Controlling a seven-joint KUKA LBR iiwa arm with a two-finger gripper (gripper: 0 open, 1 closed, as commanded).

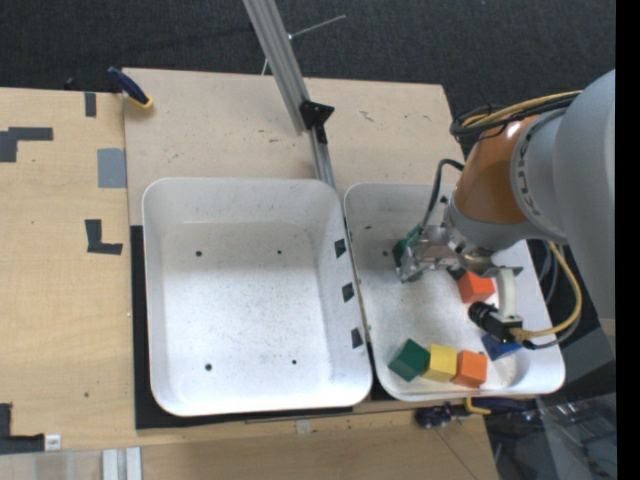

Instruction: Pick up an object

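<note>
My arm [520,183] reaches in from the right, and my hand [408,263] is low over the right bin [425,318], in its upper left part near the wall it shares with the left bin [250,298]. I cannot tell whether my hand is clenched or released. A small green patch shows at its tip, and I cannot tell whether that is a thing or part of me, so I count nothing as grasped.

The things to pick all lie in the right bin. Three blocks sit in a row along its near edge: a green block [408,360] on the left, a yellow block [441,362] touching it in the middle, and an orange block [471,368] touching the yellow one on the right. This row is well apart from my hand, towards the front of the bin. A red-orange block [476,286] lies just beside my wrist, to the right of my hand and partly under me. A blue piece [498,347] lies near the bin's right wall, just above the orange block. It is too hidden for me to tell its shape.

The left bin's floor is white with fine dark specks. Both bins stand on a pale wooden tabletop [220,118]. A slanted metal pole [280,48] crosses it down to the gap between the bins.
</note>
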